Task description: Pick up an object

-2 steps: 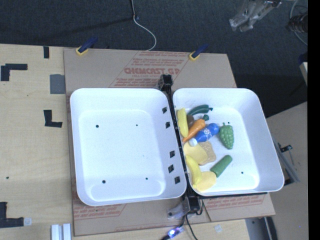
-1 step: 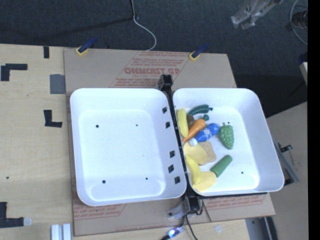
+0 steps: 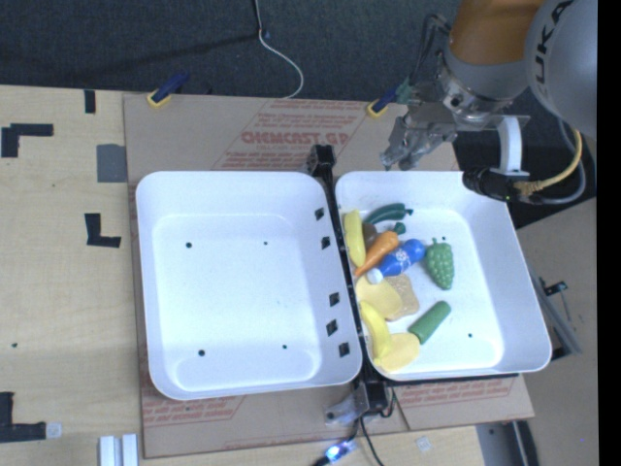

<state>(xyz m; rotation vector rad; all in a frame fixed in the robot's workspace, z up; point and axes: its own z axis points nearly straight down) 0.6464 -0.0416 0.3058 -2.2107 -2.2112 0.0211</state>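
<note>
Jaws [image 3: 403, 155] above right bin [image 3: 485, 223] far rim, open/closed unclear; toys crowd its left side, right side free.

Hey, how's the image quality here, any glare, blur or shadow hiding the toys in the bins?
Camera view: even lighting, mild sheen on the left bin; toys in the right bin stay readable, like the green grapes; the gripper looks slightly soft; shadows faint.

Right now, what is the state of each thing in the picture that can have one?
Gripper: raised over the far rim of the right bin, holding nothing visible.
Right bin: holds the toy foods, heaped along its left side.
Green grapes: lying in the right bin, apart from the heap.
Left bin: nothing visible inside.
</note>
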